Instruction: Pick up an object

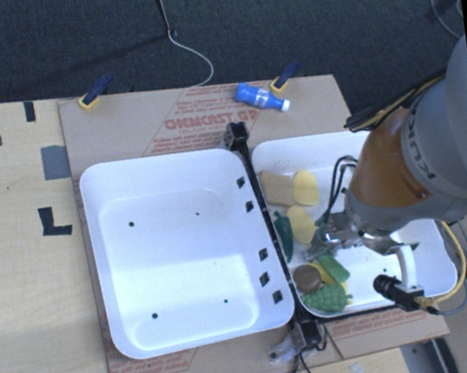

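The fingers' spread cannot be told; the gripper [325, 246] hangs low in the right bin [436, 270], over a green object [334, 267], with a yellow piece [302, 224] just beside.

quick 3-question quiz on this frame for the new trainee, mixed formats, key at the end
1. True or false: the objects lie in the bin on the arm's side, crowded against the divider between the two bins.
2. Multiple choice: what lies on the cardboard beyond the bins? A) a blue bottle B) a red cup C) a wooden spoon
3. Fill in: the arm has an ____ band above its wrist, and the end effector sits low over the yellow and green objects.

Key: 1 true; 2 A, the blue bottle; 3 orange.
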`<state>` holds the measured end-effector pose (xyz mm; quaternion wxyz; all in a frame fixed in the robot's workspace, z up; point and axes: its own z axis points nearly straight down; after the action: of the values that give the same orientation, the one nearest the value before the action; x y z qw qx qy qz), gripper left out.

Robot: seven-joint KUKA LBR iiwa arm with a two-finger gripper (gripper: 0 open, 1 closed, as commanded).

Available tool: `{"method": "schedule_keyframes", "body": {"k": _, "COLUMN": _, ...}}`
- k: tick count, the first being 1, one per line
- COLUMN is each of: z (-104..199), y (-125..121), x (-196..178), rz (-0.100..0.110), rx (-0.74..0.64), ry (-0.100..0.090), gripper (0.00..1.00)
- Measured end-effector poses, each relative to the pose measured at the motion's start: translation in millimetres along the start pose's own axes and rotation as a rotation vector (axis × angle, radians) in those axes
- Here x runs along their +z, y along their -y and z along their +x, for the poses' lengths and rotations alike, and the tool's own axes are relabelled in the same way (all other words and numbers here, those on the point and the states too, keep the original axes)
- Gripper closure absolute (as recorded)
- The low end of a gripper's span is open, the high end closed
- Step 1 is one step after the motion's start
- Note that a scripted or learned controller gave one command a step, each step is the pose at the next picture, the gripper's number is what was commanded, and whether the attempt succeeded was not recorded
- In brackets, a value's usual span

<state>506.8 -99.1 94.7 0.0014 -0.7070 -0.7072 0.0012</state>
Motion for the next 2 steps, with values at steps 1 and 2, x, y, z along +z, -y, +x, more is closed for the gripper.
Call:
{"method": "schedule_keyframes", "body": {"k": 1, "z": 102.3, "y": -50.7, "x": -95.3, "rz": -0.014, "rx": -0.014, "ry": -0.004, "gripper": 1.00}}
{"method": "schedule_keyframes", "body": {"k": 2, "z": 104.0, "y": -8.0, "x": -240.5, "rz": -0.016, "rx": -0.004, "ry": -0.002, "gripper": 1.00}}
